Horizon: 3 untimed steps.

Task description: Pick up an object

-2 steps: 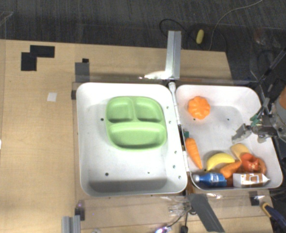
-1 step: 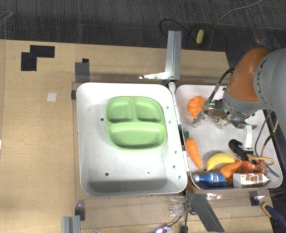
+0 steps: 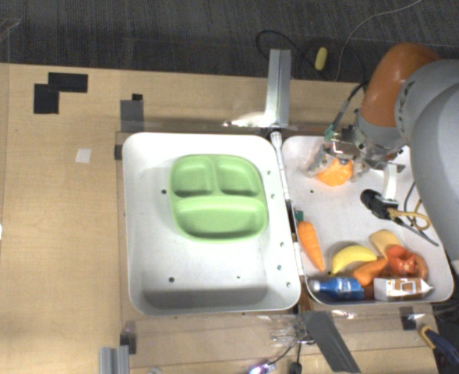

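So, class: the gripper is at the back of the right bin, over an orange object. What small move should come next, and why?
Probably a short, straight lift. The gripper sits right on the orange object at the back of the right bin, apart from the carrot and banana. Whether it has a grip is unclear, so raising slightly would test that.

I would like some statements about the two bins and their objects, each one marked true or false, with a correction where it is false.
1. A green divided plate lies in the left bin. True.
2. The carrot lies in the left bin. False: it lies in the right bin, near the wall between the bins.
3. The gripper is at the far end of the right bin, above an orange object. True.
4. The banana is on the green plate. False: it lies in the right bin, among the objects at its near end.
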Motion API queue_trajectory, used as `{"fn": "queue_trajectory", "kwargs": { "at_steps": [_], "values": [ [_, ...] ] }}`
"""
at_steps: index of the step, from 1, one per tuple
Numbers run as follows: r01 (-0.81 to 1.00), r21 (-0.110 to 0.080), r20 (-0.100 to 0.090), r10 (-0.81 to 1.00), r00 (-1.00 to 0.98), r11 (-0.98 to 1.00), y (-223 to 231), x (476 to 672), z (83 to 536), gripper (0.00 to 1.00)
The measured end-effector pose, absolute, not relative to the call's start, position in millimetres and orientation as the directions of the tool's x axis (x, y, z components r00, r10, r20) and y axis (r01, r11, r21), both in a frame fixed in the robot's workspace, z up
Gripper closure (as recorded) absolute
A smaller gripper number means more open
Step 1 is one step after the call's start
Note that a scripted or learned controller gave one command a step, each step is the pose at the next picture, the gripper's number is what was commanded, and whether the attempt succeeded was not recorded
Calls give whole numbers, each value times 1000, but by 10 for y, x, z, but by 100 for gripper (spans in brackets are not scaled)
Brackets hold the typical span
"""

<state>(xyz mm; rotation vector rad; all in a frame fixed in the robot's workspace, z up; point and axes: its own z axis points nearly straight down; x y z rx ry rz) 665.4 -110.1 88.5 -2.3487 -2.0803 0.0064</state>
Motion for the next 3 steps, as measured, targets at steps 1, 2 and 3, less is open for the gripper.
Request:
{"fn": "queue_trajectory", "kwargs": {
  "at_steps": [1, 2, 3],
  "values": [
    [909, 9, 3, 909, 417, -417, -1140, 6270, 885, 0],
    [913, 15, 4, 913, 409, -409, -1130, 6293, 1012, 100],
    [828, 4, 3, 828, 561, -561, -768, 6701, 1868, 100]
  ]
}}
